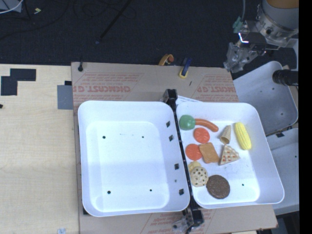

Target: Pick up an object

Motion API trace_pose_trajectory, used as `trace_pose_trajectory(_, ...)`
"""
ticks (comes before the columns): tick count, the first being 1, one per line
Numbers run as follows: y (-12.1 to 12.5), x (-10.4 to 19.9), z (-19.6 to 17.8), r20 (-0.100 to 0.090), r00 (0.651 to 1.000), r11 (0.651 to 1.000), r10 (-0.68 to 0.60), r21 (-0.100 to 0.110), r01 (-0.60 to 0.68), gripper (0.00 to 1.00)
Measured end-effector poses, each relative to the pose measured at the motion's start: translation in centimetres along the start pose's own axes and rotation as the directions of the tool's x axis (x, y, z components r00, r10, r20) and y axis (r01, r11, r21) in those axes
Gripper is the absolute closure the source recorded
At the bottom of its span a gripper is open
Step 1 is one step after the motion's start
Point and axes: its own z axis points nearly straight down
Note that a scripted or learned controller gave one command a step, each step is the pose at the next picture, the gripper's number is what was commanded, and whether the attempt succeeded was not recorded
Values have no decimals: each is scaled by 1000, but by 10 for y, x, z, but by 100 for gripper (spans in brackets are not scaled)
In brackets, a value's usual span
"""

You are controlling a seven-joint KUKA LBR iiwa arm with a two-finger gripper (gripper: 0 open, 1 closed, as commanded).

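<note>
On the counter [39, 145], the corn cob [243, 135] lies well below the jaws [237, 57] (apart or together, I cannot tell); probably light, stiff plastic, best gripped across its middle

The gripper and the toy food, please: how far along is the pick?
Nothing looks done yet. All the food, such as the corn and the dark cookie, lies in the right bin. The gripper hangs high beyond that bin's far corner. Reaching down, grasping and lifting are all left.
</note>
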Motion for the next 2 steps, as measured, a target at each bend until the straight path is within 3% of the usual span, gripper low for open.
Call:
trace_pose_trajectory(1, -1, -26, -99, 2, 1000, 1000, 6, 6, -6, 100)
trace_pose_trajectory(2, -53, -25, 120, -3, 1000, 999, 6, 36, -6, 100)
